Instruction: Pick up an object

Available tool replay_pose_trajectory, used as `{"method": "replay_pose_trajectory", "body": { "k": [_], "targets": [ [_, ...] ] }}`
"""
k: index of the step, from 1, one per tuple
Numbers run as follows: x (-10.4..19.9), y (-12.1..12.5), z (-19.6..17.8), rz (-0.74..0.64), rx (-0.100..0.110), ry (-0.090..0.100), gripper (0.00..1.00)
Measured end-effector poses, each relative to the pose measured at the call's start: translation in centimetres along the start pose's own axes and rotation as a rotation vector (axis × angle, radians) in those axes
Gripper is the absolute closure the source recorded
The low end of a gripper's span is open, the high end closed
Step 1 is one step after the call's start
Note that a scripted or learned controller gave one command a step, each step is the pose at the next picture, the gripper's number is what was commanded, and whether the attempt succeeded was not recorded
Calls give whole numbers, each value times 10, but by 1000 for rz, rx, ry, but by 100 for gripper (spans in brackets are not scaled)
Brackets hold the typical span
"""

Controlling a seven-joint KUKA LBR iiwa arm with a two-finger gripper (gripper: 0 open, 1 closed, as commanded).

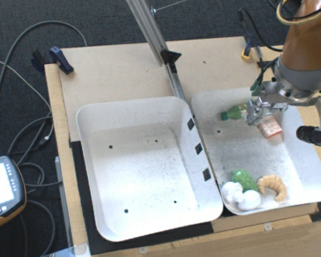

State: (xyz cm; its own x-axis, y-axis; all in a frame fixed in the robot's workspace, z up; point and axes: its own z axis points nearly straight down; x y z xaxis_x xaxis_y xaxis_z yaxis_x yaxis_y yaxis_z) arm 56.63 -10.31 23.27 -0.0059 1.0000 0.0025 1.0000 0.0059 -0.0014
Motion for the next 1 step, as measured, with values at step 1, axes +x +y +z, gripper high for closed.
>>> {"method": "replay_pose_trajectory", "body": {
  "k": [1],
  "targets": [
    [47, 16, -7, -1, -4, -1, 100]
  ]
}}
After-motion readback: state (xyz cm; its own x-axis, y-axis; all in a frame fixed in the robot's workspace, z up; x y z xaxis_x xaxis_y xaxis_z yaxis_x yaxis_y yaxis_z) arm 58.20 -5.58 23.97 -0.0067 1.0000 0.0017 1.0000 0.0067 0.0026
